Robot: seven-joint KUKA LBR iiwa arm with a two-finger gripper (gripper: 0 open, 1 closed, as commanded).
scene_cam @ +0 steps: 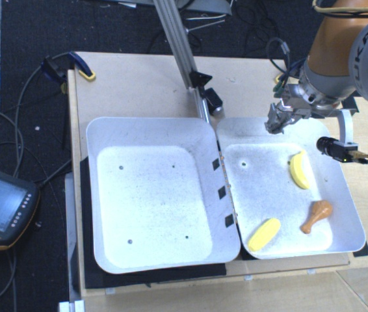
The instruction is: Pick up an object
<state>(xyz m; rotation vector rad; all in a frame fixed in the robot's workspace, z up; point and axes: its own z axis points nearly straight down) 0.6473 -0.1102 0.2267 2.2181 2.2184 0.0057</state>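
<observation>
Objects to pick lie in the right bin (340,194): a yellow banana slice (299,171), a long yellow piece (263,234) and a brown drumstick toy (316,216). The jaws of the gripper (277,123) hang over the far edge of that bin, near its top rim. I cannot tell if the jaws are spread or pressed together, and nothing can be seen between them. The banana slice is the nearest thing to the jaws; it lies a little nearer the camera and a bit to the right of them, apart from them. Its long side runs from far to near, tilted slightly. The drumstick toy lies farther toward the near right corner, with its fat end up to the right and its thin end down to the left. The long yellow piece lies near the front rim, well apart from the jaws, and slants the same way as the drumstick toy. The left bin (106,142) sits beside the right one on the tan worktop (138,86).
</observation>
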